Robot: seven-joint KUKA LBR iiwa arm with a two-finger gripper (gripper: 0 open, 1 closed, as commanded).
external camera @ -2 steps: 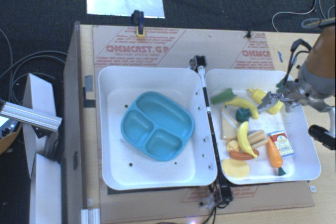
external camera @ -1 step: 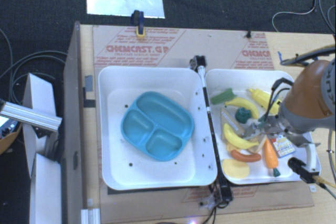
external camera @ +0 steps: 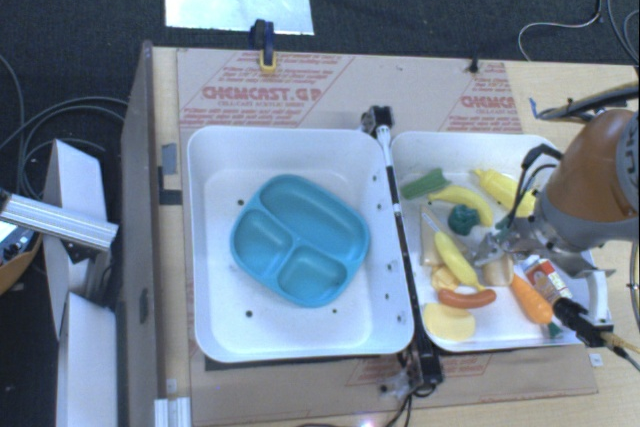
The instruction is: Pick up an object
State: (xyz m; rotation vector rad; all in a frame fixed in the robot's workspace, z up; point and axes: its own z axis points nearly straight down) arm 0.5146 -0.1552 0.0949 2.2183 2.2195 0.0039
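The counter point(external camera: 330, 80) under me is a brown board printed with red lettering, and it carries two shallow white bins side by side. The left bin point(external camera: 215, 160) holds a blue divided plate point(external camera: 298, 237), lying a little askew near its middle with three compartments showing. The right bin point(external camera: 420, 150) holds the toy food I am working over, and my arm point(external camera: 598, 180) comes in across that bin's right edge, grey with its orange band. My gripper point(external camera: 497, 245) sits low in the middle of the right bin; I cannot tell how its jaws stand, because the wrist and the clutter hide them. Near the bin's far edge lie a yellow banana point(external camera: 466, 201), a green vegetable point(external camera: 424, 183) and a yellow pepper point(external camera: 497, 185). A dark green piece point(external camera: 462, 220) lies just beside the banana. Toward the near edge are a corn cob point(external camera: 456, 259), a red sausage point(external camera: 467, 296), an orange carrot point(external camera: 532, 300) and a pale yellow slice point(external camera: 449, 322).
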